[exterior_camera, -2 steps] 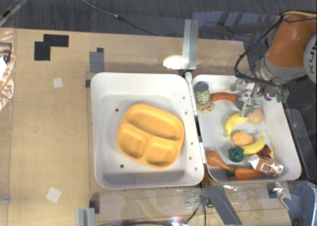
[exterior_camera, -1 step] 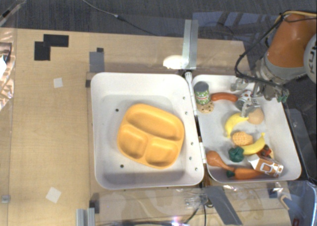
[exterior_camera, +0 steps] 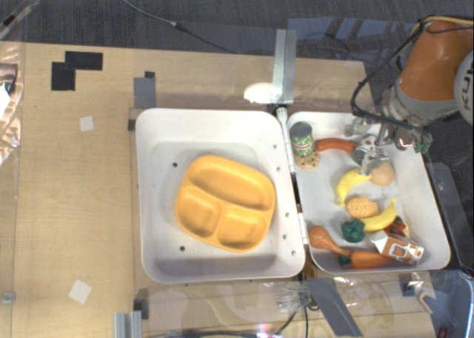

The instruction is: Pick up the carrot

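Carrot position: lying flat along the near wall of the right bin, pointing left to right, with its green top at its left end. A chicken drumstick lies just beside the carrot's left end, and a small carton touches or overlaps its right end. A green broccoli piece sits just behind the carrot.

Gripper position: low over the far half of the right bin, well apart from the carrot. The grey wrist and the orange band of the arm enter from the upper right. Finger state: cannot be determined at this resolution; no item is seen between the fingers.

Other contents of the right bin: a green-lidded can stands upright by the left wall; a sausage lies beside it, reaching toward the gripper; a pale egg-shaped item sits just beside the gripper tip; two bananas lie in the middle with a round textured item between them.

Left bin: holds a yellow compartment tray, tilted slightly, near the centre.

Bench: light wood surface with black markers at the far left.
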`<state>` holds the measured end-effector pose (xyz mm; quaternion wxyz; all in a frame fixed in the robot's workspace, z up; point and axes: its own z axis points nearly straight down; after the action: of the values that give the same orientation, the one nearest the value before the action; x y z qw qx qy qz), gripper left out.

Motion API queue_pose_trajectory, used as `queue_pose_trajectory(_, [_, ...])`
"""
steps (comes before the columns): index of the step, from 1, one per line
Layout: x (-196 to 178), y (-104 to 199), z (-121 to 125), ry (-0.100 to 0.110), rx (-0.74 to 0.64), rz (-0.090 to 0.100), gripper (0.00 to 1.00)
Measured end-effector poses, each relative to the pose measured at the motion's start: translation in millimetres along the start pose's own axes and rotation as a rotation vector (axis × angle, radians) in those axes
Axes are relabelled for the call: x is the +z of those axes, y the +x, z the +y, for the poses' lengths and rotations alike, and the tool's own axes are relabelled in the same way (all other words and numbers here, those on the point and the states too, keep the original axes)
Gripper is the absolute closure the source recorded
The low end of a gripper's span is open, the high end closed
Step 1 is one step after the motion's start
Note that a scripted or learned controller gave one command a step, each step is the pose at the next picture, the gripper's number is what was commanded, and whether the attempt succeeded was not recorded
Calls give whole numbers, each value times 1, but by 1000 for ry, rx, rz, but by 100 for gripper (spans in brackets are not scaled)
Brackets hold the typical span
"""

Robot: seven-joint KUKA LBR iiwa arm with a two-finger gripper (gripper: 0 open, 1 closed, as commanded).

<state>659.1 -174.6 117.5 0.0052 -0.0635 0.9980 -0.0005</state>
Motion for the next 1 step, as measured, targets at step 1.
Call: queue_pose_trajectory(1, [0, 0, 0, 0, 0, 0, 0])
